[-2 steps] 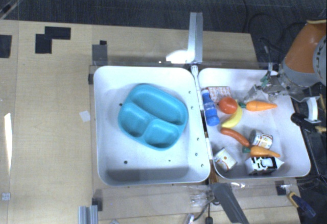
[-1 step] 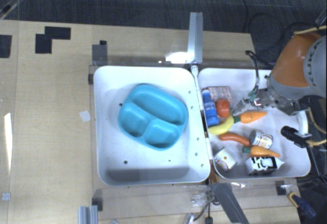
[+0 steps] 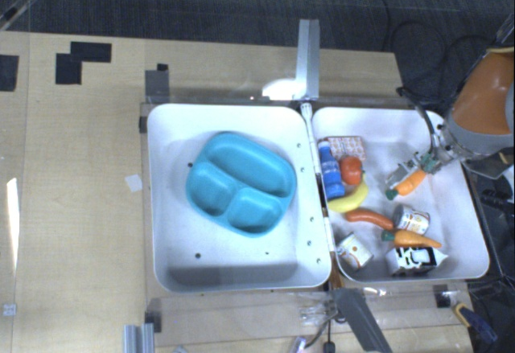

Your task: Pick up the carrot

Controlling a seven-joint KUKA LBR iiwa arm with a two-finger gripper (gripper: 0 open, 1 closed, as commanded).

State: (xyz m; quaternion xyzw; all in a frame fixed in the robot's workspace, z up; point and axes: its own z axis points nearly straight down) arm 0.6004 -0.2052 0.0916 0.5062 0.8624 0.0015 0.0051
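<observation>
— Where is the carrot (image 3: 411, 181) seen?
— In the right bin (image 3: 475, 215), toward its far right corner, tilted, clamped between the tool's (image 3: 424, 164) fingers.
— And the left bin (image 3: 169, 207)?
— A blue divided plate (image 3: 240, 182) is carried in it.

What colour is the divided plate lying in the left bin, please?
Light blue all over; the divided plate shows clearly in the camera view, in the left bin.

Blue divided plate (image 3: 241, 182) in left bin (image 3: 169, 182); banana (image 3: 349, 199) in right bin (image 3: 475, 231).
</observation>
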